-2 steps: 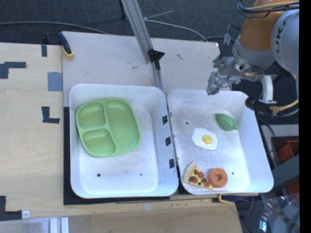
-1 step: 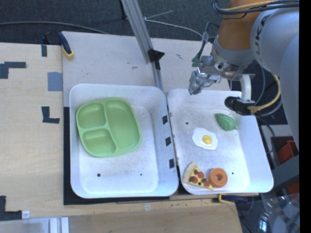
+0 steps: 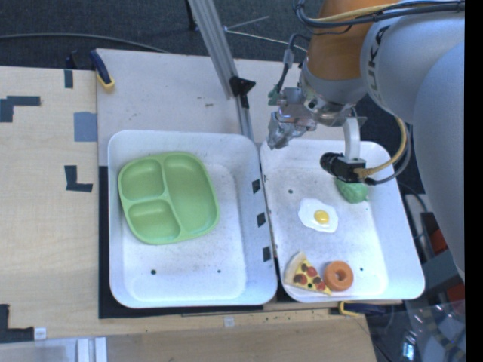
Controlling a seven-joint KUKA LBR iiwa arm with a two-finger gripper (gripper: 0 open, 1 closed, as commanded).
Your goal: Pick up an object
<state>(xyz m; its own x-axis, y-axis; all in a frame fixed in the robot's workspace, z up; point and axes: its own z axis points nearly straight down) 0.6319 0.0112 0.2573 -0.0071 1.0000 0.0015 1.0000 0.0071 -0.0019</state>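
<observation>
Our claw [image 3: 278, 138] hangs over the right white bin's [image 3: 377, 277] far left corner; we cannot tell its state. The flat fried-egg toy [image 3: 320, 217] lies mid-bin, well apart. We should centre above it, descend squarely, and close low across it.

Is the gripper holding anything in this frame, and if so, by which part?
Nothing is held: the gripper hangs over the right bin's far-left corner, with no object between its fingers.

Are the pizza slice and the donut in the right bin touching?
Touching. The camera view shows the pizza slice lying against the donut at its right end, with no white bin floor between them.
</observation>
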